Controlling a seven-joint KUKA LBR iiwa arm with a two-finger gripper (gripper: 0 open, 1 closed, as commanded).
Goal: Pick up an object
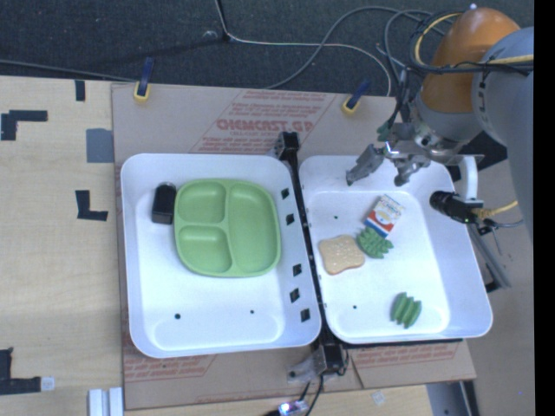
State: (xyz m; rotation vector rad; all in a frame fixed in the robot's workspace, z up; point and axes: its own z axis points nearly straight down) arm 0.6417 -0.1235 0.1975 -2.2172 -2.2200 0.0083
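My gripper (380, 171) hangs over the back edge of the right bin (451, 258), its two grey fingers spread apart with nothing between them. Below it in that bin lie a small white, red and blue packet (385, 214), a leafy green piece (375, 243), a slice of toast (340, 254) and a green pod-like piece (405, 309) near the front. The packet is the nearest object, a short way in front of the fingertips.
The left bin (147, 310) holds a green divided plate (228, 227) and a small black block (163, 204) at its left side. Black clips run along the seam between the bins. Cables trail behind the bench, and a black fitting (451, 204) juts over the right bin's right rim.
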